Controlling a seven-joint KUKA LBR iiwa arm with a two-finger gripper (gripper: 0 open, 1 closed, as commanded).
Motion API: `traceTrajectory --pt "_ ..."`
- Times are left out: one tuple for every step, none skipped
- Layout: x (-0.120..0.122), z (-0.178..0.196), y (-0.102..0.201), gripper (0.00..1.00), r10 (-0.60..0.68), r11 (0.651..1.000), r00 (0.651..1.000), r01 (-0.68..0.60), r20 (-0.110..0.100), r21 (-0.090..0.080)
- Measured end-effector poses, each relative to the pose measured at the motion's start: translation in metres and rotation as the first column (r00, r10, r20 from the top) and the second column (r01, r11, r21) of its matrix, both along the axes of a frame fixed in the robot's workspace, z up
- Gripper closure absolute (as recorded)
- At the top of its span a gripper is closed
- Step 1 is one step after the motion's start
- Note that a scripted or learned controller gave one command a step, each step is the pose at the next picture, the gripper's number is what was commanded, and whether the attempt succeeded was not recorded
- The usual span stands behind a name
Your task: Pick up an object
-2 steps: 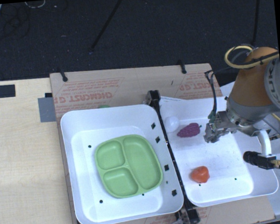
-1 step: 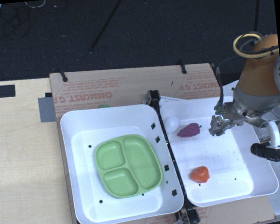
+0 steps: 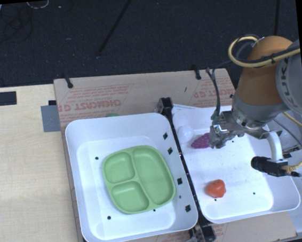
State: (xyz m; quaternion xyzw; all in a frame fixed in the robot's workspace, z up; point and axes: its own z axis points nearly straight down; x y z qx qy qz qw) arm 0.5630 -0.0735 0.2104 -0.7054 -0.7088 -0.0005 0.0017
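Just left of the grey two-finger gripper [image 3: 217,137], touching or nearly so: small purple lumpy object [image 3: 200,141], lying in the upper part of the right shallow white bin [image 3: 288,200], long axis roughly left-right. Jaw state impossible to tell from above. Well apart, nearer the bin's front: small red rounded object [image 3: 215,189].
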Motion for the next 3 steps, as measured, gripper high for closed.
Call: traceTrajectory --pt "-0.009 0.012 0.055 1.0 -0.001 1.0 1.0 0.001 -0.002 -0.001" --pt "-0.018 0.004 0.102 1.0 -0.002 1.0 1.0 0.002 -0.003 -0.002" --pt "-0.033 -0.003 0.151 1.0 -0.001 1.0 1.0 0.001 -0.004 -0.002"
